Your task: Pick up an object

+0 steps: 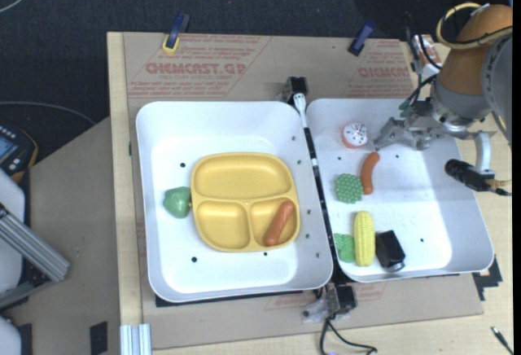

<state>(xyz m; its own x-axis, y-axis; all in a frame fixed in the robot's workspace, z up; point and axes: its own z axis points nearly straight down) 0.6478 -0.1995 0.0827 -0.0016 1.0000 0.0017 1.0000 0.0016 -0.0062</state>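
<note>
End effector (389, 133) seemingly near bin rim (383, 102)

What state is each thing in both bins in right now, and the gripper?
Gripper: over the right bin, nothing visible between its fingers.
Yellow tray: flat in the left bin.
Sausage in tray: lying in the lower right compartment.
Green piece: resting against the tray's left edge.
Second sausage: lying loose, right bin.
Corn cob: lying lengthwise.
Black block: beside the corn.
Round white piece: near the gripper.

Right bin (456, 256) right half free; toys crowd left.
</note>
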